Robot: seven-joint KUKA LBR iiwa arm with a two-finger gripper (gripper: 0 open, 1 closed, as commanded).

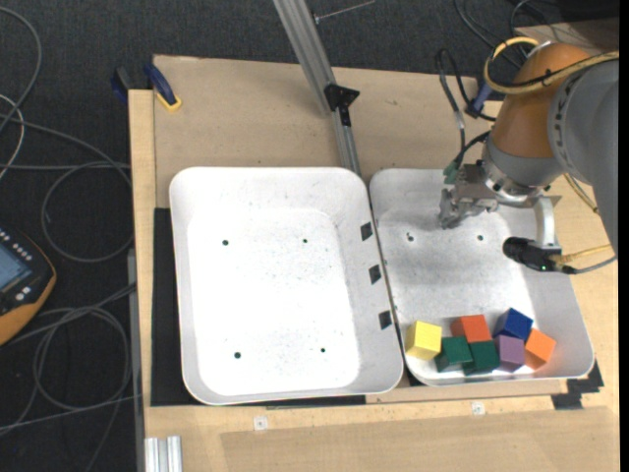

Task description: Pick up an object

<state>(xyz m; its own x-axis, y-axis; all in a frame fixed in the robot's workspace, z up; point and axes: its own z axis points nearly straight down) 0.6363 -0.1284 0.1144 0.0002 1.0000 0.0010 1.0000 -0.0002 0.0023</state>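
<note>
Several small blocks lie bunched at the near edge of the right bin (432, 264): a yellow block (426, 338), green blocks (469, 354), a red-orange block (473, 326), a blue block (516, 321), a purple block (511, 349) and an orange block (540, 345). My gripper (452, 210) hangs over the far part of the right bin, well away from the blocks, pointing down. Nothing shows between its fingers. I cannot make out how the fingers stand.
The left bin (197, 264) sits beside the right one on the wooden bench. A slanted metal pole (313, 62) crosses the back of the bench. A blue and yellow clamp (162, 87) grips the far left corner. Cables lie on the floor to the left.
</note>
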